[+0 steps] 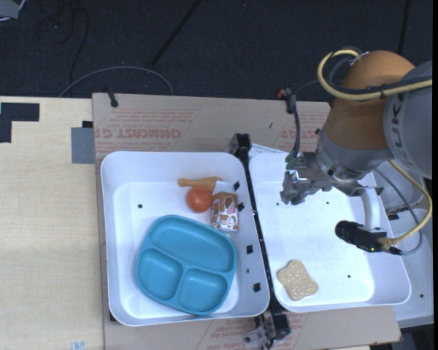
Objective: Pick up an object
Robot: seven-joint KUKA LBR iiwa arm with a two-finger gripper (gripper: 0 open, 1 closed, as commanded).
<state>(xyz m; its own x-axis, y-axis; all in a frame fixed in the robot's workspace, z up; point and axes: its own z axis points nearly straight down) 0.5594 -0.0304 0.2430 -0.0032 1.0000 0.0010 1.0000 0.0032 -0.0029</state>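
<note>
**Pick-up run: end effector hanging over right bin**

Logging end effector (298, 188) hanging over the upper left part of the right bin (336, 268), a little right of frame centre and near that bin's left wall. Failing to resolve from this slanted overhead view whether it is apart or together: cannot tell. Tracing grey arm (365, 115) with its orange band, reaching in from the upper right of the frame.

Recording candidate things, right bin first. Seeing tan flat slice (298, 280) lying in the bin's lower left corner, close to the lower rim, well apart from the end effector and below it in frame.

Seeing the others sitting in the left bin (124, 195):
- blue divided plate (186, 261) lying flat across the lower half, three compartments facing up
- red ball (198, 200) resting just above the plate's upper edge
- orange elongated piece (199, 183) lying just above the ball; touching or merely beside, cannot tell
- small brown-and-white carton (225, 212) standing just right of the ball, near the bin's right wall, lower end at the plate's upper right rim

Noting both bins resting side by side on a brown cardboard sheet (175, 126), with a dark strip (250, 217) running between them. Noting pale wood surface (36, 232) showing at frame left.
</note>
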